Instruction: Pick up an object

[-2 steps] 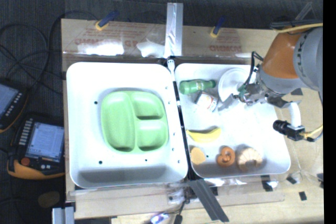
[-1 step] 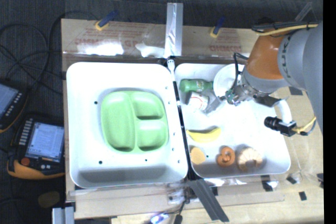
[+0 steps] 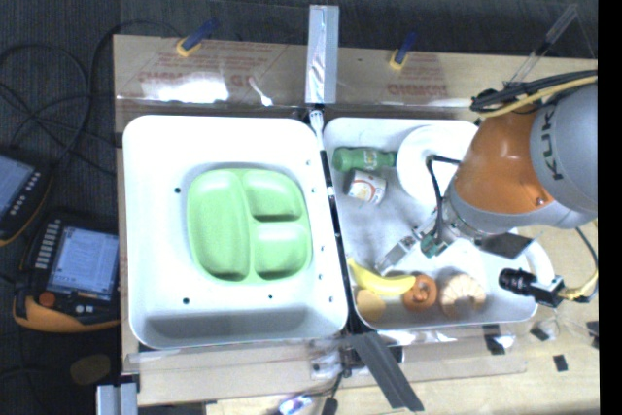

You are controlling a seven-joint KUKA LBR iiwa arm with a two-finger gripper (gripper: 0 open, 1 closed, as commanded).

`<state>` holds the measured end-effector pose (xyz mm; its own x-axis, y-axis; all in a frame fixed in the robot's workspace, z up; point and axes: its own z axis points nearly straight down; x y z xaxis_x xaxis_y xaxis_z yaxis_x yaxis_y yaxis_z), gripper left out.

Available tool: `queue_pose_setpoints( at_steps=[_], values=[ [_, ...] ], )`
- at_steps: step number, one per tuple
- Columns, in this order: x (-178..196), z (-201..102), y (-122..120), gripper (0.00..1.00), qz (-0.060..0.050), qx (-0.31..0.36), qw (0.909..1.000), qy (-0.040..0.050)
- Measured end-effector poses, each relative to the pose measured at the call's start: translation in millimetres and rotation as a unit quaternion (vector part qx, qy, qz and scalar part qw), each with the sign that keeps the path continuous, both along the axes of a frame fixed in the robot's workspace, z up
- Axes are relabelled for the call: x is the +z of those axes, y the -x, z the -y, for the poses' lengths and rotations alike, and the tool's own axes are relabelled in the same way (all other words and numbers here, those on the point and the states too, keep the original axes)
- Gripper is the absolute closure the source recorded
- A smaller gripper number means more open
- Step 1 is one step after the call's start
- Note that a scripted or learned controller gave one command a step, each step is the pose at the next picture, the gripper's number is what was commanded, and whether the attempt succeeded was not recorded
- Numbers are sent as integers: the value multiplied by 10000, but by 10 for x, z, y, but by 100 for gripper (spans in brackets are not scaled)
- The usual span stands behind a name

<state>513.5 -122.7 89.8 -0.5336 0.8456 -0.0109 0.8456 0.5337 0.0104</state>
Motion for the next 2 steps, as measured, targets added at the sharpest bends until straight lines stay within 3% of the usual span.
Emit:
queue_pose_setpoints(
  at_steps=[1, 2],
  values=[
    [-16, -34, -479, 0, -49, -1840, 9829, -36],
    [-14, -212, -961, 0, -29, -1781, 9840, -14]
  ],
)
